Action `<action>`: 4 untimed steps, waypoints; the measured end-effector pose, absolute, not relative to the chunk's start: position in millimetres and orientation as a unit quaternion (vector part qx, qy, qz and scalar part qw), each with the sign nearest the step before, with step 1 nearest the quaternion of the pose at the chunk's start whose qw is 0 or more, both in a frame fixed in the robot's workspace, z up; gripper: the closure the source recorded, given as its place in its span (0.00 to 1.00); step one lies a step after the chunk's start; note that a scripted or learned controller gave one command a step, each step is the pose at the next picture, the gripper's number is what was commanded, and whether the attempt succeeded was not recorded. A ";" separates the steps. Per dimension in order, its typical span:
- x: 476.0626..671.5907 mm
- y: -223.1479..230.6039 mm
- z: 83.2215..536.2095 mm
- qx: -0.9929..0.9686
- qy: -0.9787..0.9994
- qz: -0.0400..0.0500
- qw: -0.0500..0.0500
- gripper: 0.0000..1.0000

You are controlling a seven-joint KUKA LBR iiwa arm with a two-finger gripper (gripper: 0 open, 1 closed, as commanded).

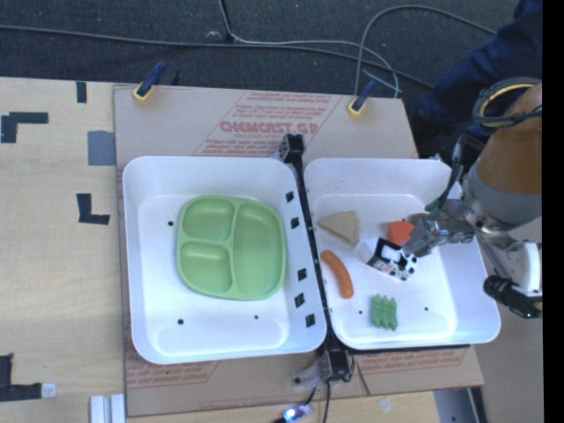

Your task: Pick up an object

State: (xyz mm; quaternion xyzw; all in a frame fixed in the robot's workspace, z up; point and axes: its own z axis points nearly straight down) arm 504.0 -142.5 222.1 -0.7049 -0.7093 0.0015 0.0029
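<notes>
- Where my arm (502,174) reaches in from the right, my jaws hang low over the right-hand bin (441,176), their tips at a small black-and-white object (390,259).
- That object lies on the bin floor near the middle, and my jaws touch or overlap its right end; I cannot tell whether it sits between them.
- Whether my jaws are spread or pressed together, I cannot tell; the tips blur into the object's dark patches.
- An orange piece (400,231) lies just behind my jaws, close to the black-and-white object's upper edge.
- A tan wedge (342,227) rests to the left of that, near the wall shared by the two bins.
- An orange sausage shape (338,273) lies slantwise below the wedge, apart from my jaws.
- A small green knobbly piece (383,312) sits toward the near edge of the bin, apart from the rest.
- My wrist slants down and to the left, with the grey body and orange band rising behind it at the right side of the view.
- The left-hand bin (145,263) holds a green divided plate (233,247), well apart from me.
- Both bins sit on a cardboard sheet (264,123) on the counter (53,263).
</notes>
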 end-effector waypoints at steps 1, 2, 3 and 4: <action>514.9 -81.7 226.1 -0.704 -0.710 0.001 0.002 1.00; 521.9 -24.6 213.1 -0.705 -0.710 0.002 0.003 1.00; 534.6 36.0 219.7 -0.704 -0.710 0.002 0.002 1.00; 545.1 86.2 207.7 -0.705 -0.710 0.003 0.002 1.00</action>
